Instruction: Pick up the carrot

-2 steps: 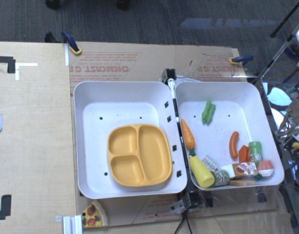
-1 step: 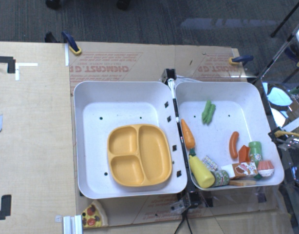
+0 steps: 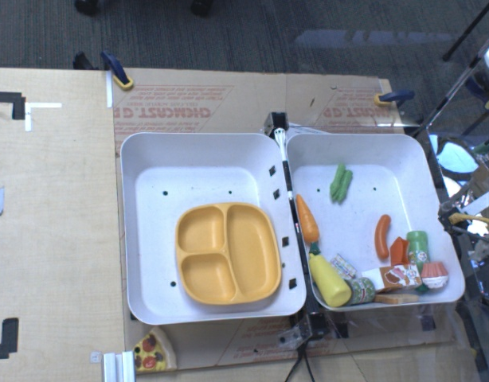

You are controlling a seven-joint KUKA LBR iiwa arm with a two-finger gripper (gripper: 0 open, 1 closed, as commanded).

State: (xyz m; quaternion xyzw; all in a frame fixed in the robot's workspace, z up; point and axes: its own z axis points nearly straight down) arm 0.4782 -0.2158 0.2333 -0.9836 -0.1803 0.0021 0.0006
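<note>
The carrot (image 3: 307, 221) is a small orange toy. It lies in the right bin (image 3: 404, 153), against the bin's left wall and about halfway down it. Its long axis runs roughly front to back, and its narrow end points to the far side. Just below its near end starts a yellow toy vegetable with a green tip (image 3: 328, 283).
The right bin also holds a green pea pod (image 3: 340, 183), a red sausage (image 3: 382, 237), a green bottle (image 3: 417, 247) and several small packets along the front wall (image 3: 400, 278). A yellow divided plate (image 3: 228, 253) sits in the left bin (image 3: 149, 213). A toy pizza slice (image 3: 151, 352) lies on the bench in front.
</note>
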